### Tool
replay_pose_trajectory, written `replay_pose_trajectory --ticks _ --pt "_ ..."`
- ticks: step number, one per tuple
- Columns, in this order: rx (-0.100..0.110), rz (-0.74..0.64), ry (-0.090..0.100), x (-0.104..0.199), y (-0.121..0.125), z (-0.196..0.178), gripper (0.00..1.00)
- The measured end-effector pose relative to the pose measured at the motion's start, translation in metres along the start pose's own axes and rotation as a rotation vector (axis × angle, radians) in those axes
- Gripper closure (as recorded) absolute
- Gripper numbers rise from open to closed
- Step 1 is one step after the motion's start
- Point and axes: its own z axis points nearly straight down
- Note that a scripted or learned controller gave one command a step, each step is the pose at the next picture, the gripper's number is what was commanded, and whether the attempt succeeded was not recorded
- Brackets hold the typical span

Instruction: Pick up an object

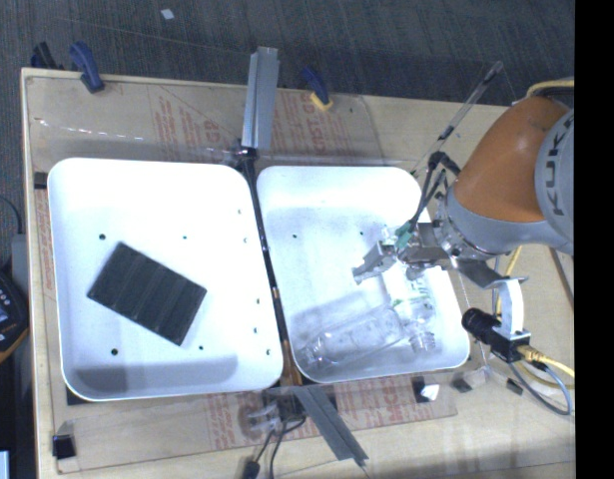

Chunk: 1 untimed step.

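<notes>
Black pad lies flat in the left bin; a clear bottle rests in the right bin, below the gripper, grip state unclear. Approach step, seemingly; next, descend onto the bottle.

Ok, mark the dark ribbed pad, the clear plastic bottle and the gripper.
dark ribbed pad (147, 292), camera view, middle of its top face.
clear plastic bottle (358, 332), camera view, middle of its body.
gripper (386, 252), camera view, by its fingertips.
</notes>
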Motion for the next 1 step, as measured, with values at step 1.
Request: replay_pose_trajectory --ticks 1 --pt "-0.001 0.374 0.0 -0.0153 0.0416 0.0401 0.0"
